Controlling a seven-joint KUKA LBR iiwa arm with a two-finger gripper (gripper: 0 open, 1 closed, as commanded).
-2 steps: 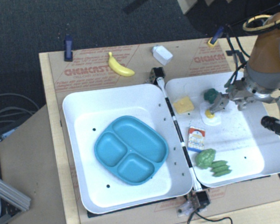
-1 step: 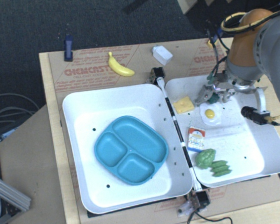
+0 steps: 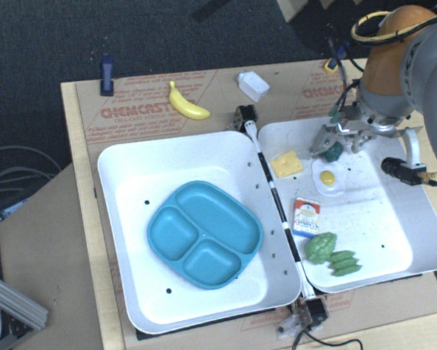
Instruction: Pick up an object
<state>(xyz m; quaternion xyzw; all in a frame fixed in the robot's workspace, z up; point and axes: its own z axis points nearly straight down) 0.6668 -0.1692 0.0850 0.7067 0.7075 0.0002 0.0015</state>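
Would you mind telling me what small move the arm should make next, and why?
Probably lower the gripper onto the yellow cheese wedge just to its left; the gripper sits above the right bin with nothing visibly held.

- Robot lab, test bench: my grey arm point(image 3: 426, 68) works over two white bins point(image 3: 126, 189) on a cardboard-covered bench point(image 3: 148, 108).
- Loose cables point(image 3: 0, 183) at nine o'clock on dark carpet point(image 3: 31, 42).
- Aluminium framing point(image 3: 13, 299) at eight o'clock.
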